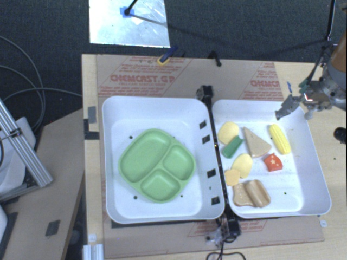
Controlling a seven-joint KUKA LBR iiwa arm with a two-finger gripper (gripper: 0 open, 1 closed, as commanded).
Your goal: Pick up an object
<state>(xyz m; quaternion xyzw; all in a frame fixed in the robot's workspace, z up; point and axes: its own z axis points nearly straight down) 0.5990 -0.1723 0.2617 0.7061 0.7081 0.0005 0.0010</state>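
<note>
Gripper sits at the upper right corner of the right shallow white plastic bin, over the rim area; can't tell how it's set, and nothing is visibly held. Grey arm comes in from the right edge.

Candidate objects all lie in the right bin, packed toward its left and middle:
- yellow ridged plastic corn cob, closest to the gripper, lying on a slant
- beige wedge-shaped toy slice, just beside the corn
- small red plastic piece, below the corn, near the wedge's lower corner
- pale yellow rounded toy, at upper left, touching the green cylindrical toy piece under it
- second yellow rounded toy, with a small orange-yellow flat piece against it
- brown bread-like toy pieces, side by side at the bottom (looks like two, boundary hard to read)

Corn has open bin floor on its right side; the wedge crowds its left.

Left shallow white bin holds a light green three-compartment plastic plate. Black clips run along the seam between the bins.

Surface: bins rest on a tan cardboard sheet with red print on a light wood bench. Dark carpet behind, with a shiny silver square sheet carrying a blue marker. Cables cross the carpet; aluminium framing at left.
</note>
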